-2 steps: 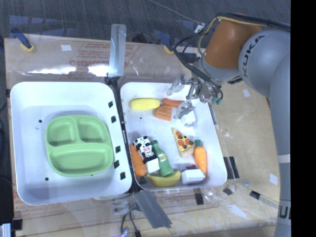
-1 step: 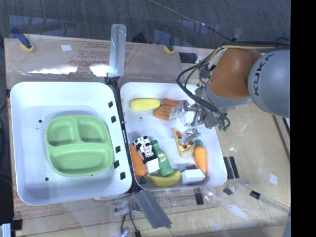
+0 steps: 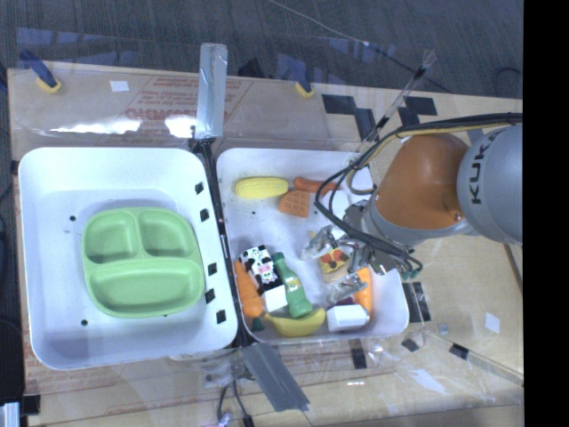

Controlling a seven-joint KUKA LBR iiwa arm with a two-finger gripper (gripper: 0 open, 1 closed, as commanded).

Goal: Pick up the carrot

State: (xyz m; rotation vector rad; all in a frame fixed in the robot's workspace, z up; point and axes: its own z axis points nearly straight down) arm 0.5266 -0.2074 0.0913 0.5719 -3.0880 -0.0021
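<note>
Two white bins (image 3: pixel 53 238); carrot (image 3: pixel 249 292) lies by the right bin's left wall, gripper (image 3: pixel 342 256) nearby, grip unclear.

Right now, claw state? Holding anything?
Claw: over the right bin among the toys; cannot be told whether it is open or closed. The carrot lies at the bin's left wall, away from the claw.
</note>
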